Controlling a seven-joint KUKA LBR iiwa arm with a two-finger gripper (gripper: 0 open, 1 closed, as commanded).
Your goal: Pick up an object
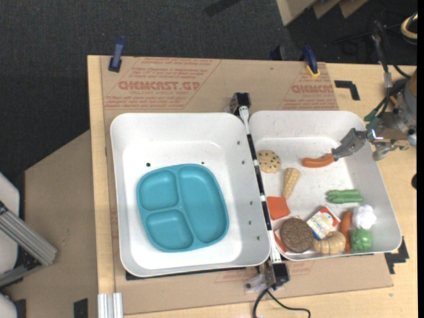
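Observation:
My gripper [362, 154] hangs over the right bin's [291, 121] far right side, open, with nothing between its fingers. Its left fingertip [342, 152] is right beside the end of an orange sausage [318, 161]; I cannot tell whether they touch. Further left in the same bin lie a chip cookie [268, 160] and an ice cream cone [290, 181]. A green pea pod [344, 195] lies nearer the front. A red wedge [278, 208], a brown round patty [295, 234], a small carton [322, 222], a white piece [364, 216] and a green piece [361, 240] crowd the front corner.
The left bin [132, 138] holds a teal divided plate [182, 206]. A black hinge strip [255, 177] runs between the bins. Cardboard [165, 85] covers the bench behind them, held by blue clamps [117, 53]. The arm's wrist [401, 121] stands over the right rim.

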